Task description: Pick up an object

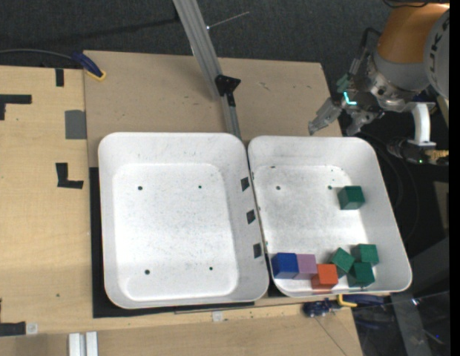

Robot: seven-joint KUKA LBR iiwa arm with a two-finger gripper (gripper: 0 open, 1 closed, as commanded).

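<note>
My gripper [340,121] hangs above the far right corner of the right bin [378,170], just beyond its rim. Its two fingers stand apart, open, with nothing between them. Below it, a lone green block [351,197] lies near the bin's right wall. Along the bin's near edge sits a cluster: a blue block [285,265], a purple block [306,263], an orange block [326,275] and three green blocks [360,274] packed at the near right corner.
The left bin [111,199] lies beside the right one, their rims touching. A slanted metal pole [202,43] runs from the top down to the bins' shared far corner. Black tape marks [65,176] lie on the bench at left.
</note>
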